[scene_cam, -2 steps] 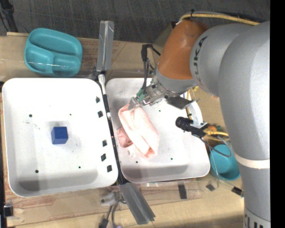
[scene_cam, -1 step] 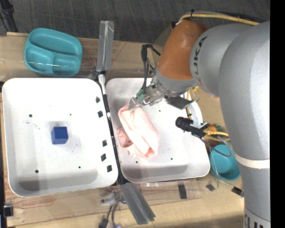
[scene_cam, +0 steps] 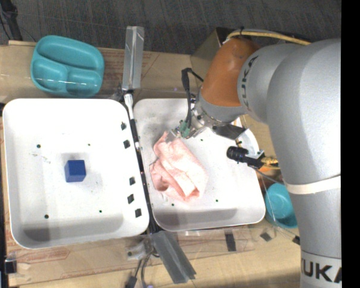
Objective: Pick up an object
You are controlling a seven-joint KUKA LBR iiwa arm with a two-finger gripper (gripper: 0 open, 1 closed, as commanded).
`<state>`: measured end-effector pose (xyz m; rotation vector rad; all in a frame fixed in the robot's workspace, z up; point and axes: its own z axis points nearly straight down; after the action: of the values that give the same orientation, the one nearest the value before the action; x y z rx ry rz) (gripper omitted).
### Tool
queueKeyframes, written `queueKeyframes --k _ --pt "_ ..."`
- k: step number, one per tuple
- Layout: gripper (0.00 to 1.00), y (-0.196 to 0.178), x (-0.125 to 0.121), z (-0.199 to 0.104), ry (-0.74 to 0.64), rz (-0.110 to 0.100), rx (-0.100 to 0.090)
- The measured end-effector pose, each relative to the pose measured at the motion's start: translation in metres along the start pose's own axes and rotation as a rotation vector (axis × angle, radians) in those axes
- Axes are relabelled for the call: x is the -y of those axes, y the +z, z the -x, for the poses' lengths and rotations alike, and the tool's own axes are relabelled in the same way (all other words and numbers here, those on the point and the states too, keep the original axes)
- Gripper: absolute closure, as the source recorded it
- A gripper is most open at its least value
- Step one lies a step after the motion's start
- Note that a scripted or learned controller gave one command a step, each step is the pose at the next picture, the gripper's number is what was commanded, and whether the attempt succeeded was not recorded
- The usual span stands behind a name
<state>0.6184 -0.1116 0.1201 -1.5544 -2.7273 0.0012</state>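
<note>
A crumpled pink cloth (scene_cam: 177, 168) lies in the right bin (scene_cam: 228, 212), toward its left side. A small blue cube (scene_cam: 75, 170) sits in the middle of the left bin (scene_cam: 24, 161). My gripper (scene_cam: 185, 129) hangs over the right bin at the cloth's upper edge, below the orange wrist band. It is close to or touching the cloth's top corner. I cannot make out how its tips stand.
A teal divided tray (scene_cam: 67, 65) rests on the bench behind the left bin. A teal bowl (scene_cam: 282, 204) sits at the right bin's right edge, partly under the arm. The large grey arm covers the right side.
</note>
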Motion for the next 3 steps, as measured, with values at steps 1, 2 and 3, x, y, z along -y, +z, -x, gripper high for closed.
queueKeyframes --k 1,2,3 --pt "0.0 0.0273 -0.0022 -0.0065 0.034 0.001 0.002" --pt "0.0 0.0273 -0.0022 -0.0065 0.034 0.001 0.001" --pt "0.0 0.0273 -0.0022 -0.0065 0.034 0.001 0.001"
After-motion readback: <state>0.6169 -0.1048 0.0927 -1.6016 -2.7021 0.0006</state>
